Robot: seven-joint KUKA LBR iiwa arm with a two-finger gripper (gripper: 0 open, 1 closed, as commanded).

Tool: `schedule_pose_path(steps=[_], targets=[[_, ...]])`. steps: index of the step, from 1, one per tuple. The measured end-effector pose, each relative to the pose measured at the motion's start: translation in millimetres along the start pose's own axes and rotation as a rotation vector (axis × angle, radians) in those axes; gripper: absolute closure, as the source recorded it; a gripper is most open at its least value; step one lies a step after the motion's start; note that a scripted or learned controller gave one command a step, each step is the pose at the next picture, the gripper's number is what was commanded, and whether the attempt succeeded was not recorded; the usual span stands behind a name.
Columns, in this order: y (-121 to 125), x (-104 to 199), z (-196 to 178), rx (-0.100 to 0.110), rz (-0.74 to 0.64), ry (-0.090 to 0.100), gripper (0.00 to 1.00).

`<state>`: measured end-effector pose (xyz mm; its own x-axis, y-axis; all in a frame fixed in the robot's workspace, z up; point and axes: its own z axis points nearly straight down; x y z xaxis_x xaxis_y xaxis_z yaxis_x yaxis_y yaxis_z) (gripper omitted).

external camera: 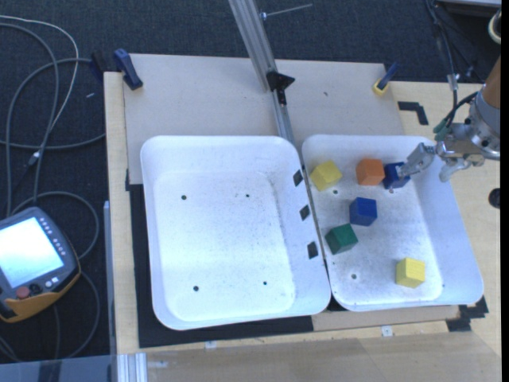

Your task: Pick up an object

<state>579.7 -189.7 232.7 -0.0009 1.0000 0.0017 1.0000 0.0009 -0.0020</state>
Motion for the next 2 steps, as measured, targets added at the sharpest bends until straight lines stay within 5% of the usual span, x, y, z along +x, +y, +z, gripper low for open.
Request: schedule_pose_path(steps=[1, 2], targets=[[51, 4, 124, 0.005, -0.002, 0.001, 0.00], [16, 31, 134, 0.003, 0.000, 0.001, 0.00]])
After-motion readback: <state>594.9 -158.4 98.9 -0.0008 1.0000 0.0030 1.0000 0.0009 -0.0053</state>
